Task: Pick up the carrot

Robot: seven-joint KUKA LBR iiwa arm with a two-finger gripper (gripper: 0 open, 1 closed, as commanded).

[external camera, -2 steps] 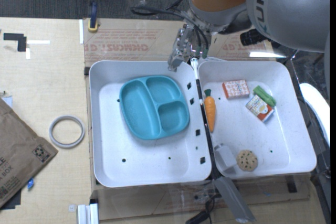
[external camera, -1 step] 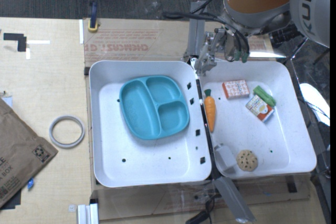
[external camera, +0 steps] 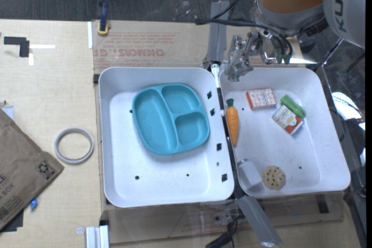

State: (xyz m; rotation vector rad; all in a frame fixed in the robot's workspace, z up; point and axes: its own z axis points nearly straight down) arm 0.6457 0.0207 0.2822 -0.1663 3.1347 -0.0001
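Against the right bin's (external camera: 334, 142) left wall, at 9 o'clock, you find one carrot (external camera: 232, 123), lying lengthwise. The gripper (external camera: 238, 67) hovers at the bin's 11 o'clock corner; whether its jaws are open or closed cannot be told. Judged step: approach, carrot not yet picked. Next, move toward 6 o'clock and descend over it. Count: two bins, one blue divided plate (external camera: 171, 118), one cookie (external camera: 273, 177).

We count two white bins (external camera: 110, 142) — one blue divided plate (external camera: 171, 119), one carrot (external camera: 232, 123), one cookie (external camera: 273, 178), three small packets (external camera: 260, 99) — plus one tape ring (external camera: 74, 144) on counter (external camera: 46, 96).
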